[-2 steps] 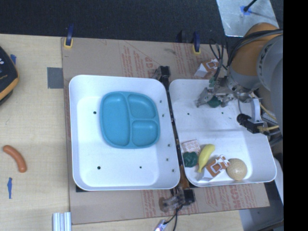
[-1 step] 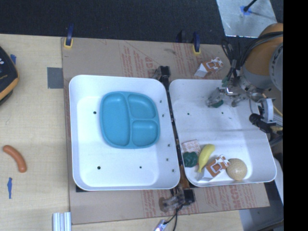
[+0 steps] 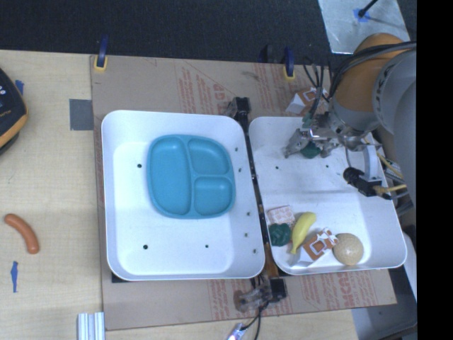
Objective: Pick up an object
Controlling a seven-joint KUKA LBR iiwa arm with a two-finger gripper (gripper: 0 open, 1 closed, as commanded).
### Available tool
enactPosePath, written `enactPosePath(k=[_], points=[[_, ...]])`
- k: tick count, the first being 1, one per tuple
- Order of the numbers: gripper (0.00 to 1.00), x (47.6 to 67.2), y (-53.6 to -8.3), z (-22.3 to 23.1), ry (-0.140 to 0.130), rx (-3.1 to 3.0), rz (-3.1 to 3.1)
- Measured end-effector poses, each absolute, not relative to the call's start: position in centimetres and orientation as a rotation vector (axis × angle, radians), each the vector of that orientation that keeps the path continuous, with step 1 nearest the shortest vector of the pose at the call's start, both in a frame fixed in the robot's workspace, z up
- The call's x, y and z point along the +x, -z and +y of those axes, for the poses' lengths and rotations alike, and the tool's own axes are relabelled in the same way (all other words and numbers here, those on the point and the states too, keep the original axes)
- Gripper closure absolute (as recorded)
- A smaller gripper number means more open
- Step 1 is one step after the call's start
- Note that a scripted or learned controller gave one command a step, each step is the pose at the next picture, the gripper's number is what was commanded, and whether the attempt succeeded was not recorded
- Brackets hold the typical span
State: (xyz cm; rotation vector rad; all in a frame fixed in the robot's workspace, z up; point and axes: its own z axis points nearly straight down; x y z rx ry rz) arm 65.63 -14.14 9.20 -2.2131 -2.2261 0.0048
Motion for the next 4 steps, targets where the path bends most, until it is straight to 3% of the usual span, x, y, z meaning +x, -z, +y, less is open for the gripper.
enactPosePath(k=[1, 2, 3, 4], points=[[0.0, 65.6, -9.2, -19.0, -0.003, -2.218, -2.224], [0.0, 65.6, -10.3, -15.3, -0.004, -2.213, -2.226], [0.0, 65.6, -9.2, -19.6, -0.003, -2.218, -2.224], [0.0, 65.6, -10.0, -14.5, -0.004, -2.213, -2.226]])
